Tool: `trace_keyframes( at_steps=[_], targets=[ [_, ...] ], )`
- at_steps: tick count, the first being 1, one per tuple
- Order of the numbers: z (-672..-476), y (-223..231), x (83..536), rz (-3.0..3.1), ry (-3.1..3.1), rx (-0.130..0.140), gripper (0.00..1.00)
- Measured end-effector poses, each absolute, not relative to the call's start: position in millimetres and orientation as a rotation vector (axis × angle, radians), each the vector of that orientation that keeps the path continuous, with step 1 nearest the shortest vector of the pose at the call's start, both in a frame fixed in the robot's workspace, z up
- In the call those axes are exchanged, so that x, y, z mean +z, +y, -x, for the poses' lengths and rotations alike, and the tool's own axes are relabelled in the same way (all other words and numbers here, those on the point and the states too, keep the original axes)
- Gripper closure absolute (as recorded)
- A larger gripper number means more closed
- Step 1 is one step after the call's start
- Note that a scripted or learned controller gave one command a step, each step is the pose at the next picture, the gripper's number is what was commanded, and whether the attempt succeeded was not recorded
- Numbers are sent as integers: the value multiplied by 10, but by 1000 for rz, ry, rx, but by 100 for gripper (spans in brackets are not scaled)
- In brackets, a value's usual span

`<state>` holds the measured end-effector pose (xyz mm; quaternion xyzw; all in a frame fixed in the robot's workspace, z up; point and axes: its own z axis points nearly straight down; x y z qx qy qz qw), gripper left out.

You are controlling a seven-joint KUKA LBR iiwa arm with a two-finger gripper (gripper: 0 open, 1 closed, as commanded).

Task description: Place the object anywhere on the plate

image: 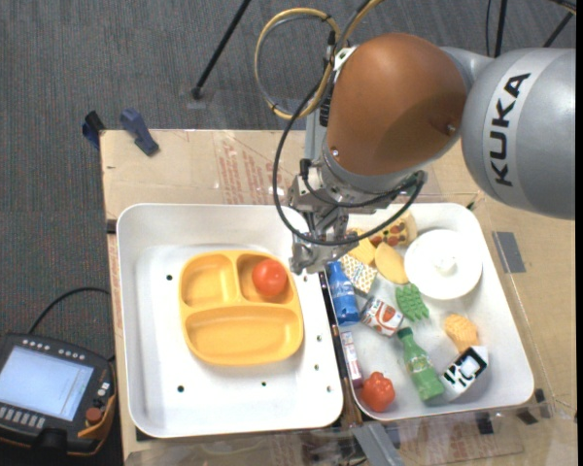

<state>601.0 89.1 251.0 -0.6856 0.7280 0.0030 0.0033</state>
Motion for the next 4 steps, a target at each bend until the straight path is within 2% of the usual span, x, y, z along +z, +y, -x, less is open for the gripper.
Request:
trace_keyframes(
  at_steps=[1,2,3,4],
  targets=[
    [-6008,890,2505,2150,2283,10,0],
    [-6013,917,2597,2146,2281,14,100],
    [-5947,1074,2622,1713,2631,4,100],
    [-5947,1077,2621,1715,2630,4,0]
  ],
)
